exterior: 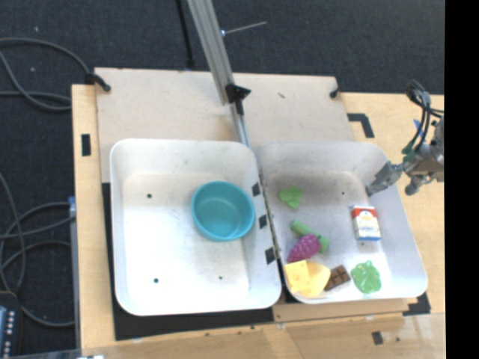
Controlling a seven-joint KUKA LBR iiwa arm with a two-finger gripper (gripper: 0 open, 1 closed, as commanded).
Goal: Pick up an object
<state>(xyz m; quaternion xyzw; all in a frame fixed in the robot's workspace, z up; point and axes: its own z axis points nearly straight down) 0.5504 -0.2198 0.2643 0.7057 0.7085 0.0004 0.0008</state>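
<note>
**Gripper at right bin's edge, nothing picked yet**

Camera view, looking down on the counter (86,200). Two shallow white plastic bins side by side. The left bin (135,275) carries one round teal plastic bowl (222,210), upright, near the bin's middle.

The right bin (404,264) carries the candidates for the pick: a small light-green toy piece (290,197) toward the upper left; a purple toy grape bunch with a green stem (306,244) below it; a yellow wedge of toy cheese (305,277) at the lower left corner; a small brown chocolate-like block (340,277) just beside the cheese; a flat green leafy toy (366,276) to the block's right; a small white carton with a red top (366,224) standing apart toward the right side.

The gripper (393,176) sits over the bin's upper right rim, at the end of the arm coming in from the right. Cannot tell how its jaws are set; too small and dark. Nothing visible in it.

Progress, as a judgement: early. Every item lies in a bin; none lifted. Choosing a target, descending, closing and lifting all remain. The carton is the nearest item.
</note>
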